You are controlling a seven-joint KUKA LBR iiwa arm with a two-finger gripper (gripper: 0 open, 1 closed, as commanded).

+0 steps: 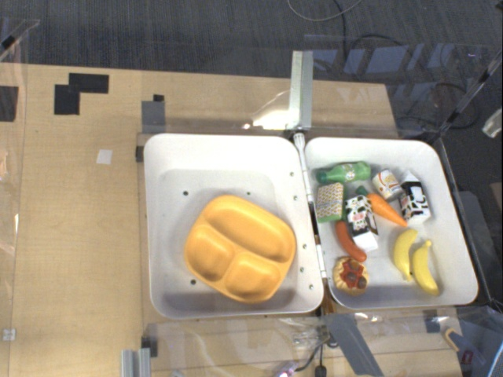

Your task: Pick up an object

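left bin point(157, 210): yellow divided plate point(240, 247) | right bin point(448, 203): bananas point(416, 261), carrot point(387, 208), perhaps milk cartons point(361, 220) | end effector: cannot tell

Tan bench point(71, 234) — black cable point(330, 6) looped on the dark floor behind it.

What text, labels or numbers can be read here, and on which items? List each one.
No text here can be read.
Black-and-white cow-print carton: printing too small to read.
Second cow-print carton: markings blurred.
Small can with an orange label: label too blurred.
Green patterned packet: pattern only, no letters legible.
Green bottle: no legible label.
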